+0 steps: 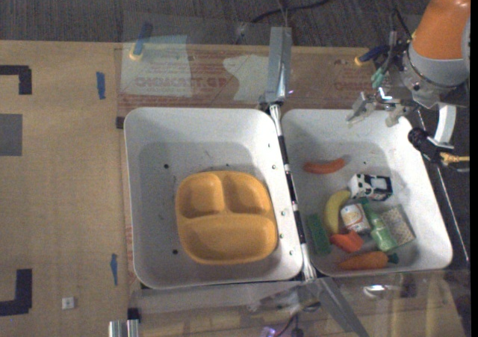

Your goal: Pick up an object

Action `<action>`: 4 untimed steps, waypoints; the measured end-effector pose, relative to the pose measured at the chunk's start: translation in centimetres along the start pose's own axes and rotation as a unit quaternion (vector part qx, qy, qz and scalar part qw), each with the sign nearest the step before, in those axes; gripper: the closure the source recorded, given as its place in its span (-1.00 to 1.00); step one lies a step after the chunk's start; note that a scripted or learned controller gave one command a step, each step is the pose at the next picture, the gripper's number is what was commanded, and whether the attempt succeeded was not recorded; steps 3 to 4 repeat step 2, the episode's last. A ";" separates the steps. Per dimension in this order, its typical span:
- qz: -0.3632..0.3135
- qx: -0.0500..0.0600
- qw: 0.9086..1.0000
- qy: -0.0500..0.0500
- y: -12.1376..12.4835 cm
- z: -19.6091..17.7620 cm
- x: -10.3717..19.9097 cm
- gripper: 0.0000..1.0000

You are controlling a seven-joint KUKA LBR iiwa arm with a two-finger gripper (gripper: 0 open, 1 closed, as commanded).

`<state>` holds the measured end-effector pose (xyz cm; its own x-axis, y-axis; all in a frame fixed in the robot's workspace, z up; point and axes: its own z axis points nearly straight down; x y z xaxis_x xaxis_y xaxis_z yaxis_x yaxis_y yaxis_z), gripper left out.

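Note:
The right bin (426, 178) holds several small objects. An orange sausage-shaped piece (325, 167) lies near its far left side. A black-and-white toy (371, 187) sits in the middle. Nearer the front lie a yellow banana (335, 211), a small white can (352, 217), a green block (318, 233), a green bottle (382, 233) and an orange carrot (366, 260). My gripper (372, 114) hangs above the bin's far rim, well up from the objects, with its fingers spread and nothing between them.
The left bin (149, 141) holds a yellow divided plate (225, 216). A metal divider (278, 66) runs back from between the bins. Cables trail from the arm at the right edge, beside the right bin's wall.

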<state>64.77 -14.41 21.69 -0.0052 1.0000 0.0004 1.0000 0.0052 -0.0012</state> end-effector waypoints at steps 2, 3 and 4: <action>-0.031 -0.004 1.000 -0.001 -5.1 12.9 -1.9 -1.00; -0.031 -0.004 1.000 -0.001 -5.1 12.9 -1.9 -1.00; -0.031 -0.004 1.000 -0.001 -5.1 12.9 -1.9 -1.00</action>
